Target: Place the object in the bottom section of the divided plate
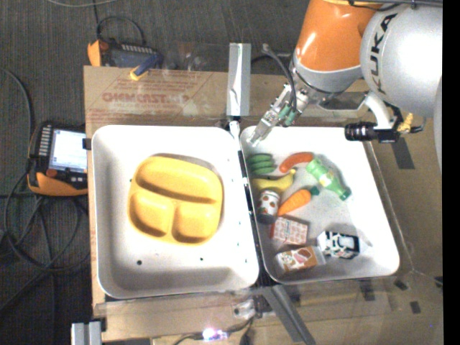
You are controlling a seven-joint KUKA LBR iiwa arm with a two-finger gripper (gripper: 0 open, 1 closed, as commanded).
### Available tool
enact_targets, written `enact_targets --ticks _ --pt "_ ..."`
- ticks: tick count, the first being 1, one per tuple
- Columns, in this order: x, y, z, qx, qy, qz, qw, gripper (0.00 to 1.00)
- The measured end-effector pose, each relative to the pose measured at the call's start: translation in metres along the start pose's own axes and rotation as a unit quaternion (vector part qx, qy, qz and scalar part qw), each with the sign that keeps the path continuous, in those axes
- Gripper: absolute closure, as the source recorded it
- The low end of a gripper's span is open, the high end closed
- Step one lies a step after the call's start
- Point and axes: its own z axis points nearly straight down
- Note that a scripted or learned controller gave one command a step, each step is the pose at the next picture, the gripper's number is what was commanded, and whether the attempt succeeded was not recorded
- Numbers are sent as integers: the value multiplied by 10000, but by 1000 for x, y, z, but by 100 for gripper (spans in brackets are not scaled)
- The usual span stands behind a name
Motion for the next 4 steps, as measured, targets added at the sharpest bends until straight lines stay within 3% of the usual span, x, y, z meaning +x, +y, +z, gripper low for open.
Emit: enact_targets --ticks 1,2,3,4 --pt "32 31 -9 4 -5 -80 10000 100" --pt "105 27 -123 8 -13 50 10000 100" --pt "171 41 -143 10 -10 248 9997 100" --pt "230 25 -125 4 -11 154 9999 100"
